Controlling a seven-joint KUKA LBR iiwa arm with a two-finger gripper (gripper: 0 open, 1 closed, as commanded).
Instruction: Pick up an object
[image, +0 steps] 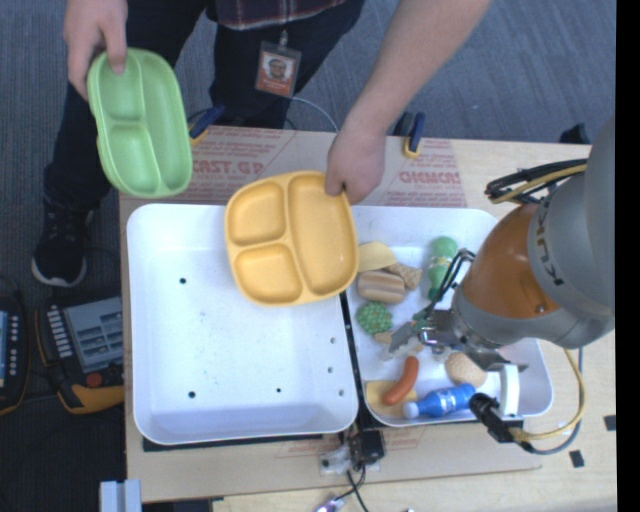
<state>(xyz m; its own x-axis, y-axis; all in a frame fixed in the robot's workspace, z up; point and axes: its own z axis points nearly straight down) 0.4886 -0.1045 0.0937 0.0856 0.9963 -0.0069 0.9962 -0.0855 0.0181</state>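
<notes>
Several toy foods (383, 287) lie just beside the gripper (412, 332), its hold impossible to tell.

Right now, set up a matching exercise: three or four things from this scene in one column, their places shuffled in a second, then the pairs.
Things:
1. yellow three-compartment plastic plate
2. green three-compartment plastic plate
3. blue plastic bottle
4. green round broccoli toy

Places:
A. held up beyond the bench's far left corner
B. right bin, by its near rim
C. held over the seam between the bins
D. right bin, near its left wall

Pairs: 1-C, 2-A, 3-B, 4-D
</notes>
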